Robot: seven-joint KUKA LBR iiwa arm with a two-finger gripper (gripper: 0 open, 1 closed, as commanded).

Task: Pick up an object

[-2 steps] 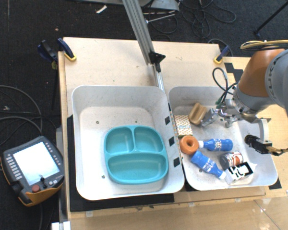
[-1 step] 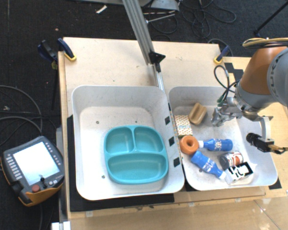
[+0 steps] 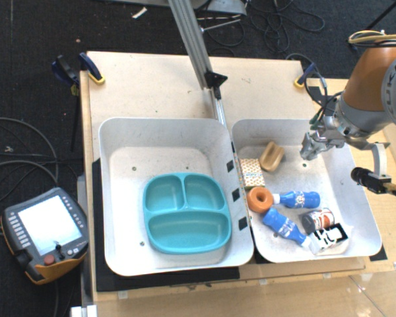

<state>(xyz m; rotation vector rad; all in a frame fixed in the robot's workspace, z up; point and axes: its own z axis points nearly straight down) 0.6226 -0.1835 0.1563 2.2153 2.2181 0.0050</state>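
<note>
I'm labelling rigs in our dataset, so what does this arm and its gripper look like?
The arm is a rounded grey body with a broad orange band above the wrist. Thin cables loop over the top of the orange part. The wrist narrows to a small metallic grey gripper. A black fitting sticks out below the arm on a pale bracket.

Teal tray (image 3: 185,213); orange ring (image 3: 259,199); blue bottles (image 3: 297,199).

From here I can't read any text. The black-and-white packet (image 3: 330,235) in the right bin (image 3: 356,197) seems to carry bold markings, and the small patterned card (image 3: 251,172) shows print, but both are too small to make out.
</note>
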